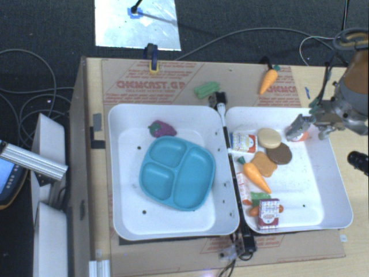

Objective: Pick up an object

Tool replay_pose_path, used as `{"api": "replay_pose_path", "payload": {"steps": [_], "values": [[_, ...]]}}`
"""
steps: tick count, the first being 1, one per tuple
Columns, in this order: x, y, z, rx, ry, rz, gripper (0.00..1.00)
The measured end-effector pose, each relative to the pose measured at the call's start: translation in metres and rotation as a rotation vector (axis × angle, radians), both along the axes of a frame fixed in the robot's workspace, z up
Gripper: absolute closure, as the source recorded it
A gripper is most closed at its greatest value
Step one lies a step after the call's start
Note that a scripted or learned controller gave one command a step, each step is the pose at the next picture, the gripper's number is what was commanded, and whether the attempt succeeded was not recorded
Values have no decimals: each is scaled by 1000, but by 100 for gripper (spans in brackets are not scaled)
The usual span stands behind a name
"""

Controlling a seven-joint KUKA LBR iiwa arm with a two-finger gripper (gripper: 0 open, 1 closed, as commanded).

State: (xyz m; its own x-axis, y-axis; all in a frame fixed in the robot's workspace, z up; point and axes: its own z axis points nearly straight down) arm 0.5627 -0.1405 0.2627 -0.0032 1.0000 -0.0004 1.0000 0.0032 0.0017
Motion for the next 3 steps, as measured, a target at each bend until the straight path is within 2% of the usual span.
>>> {"api": "replay_pose_path", "payload": {"steps": [1,2,3], "values": [[-12,48,-117,1,3,0,0],[-26,56,-179,0,1,-2,0],[-25,56,-168,0,-1,-1,100]]}}
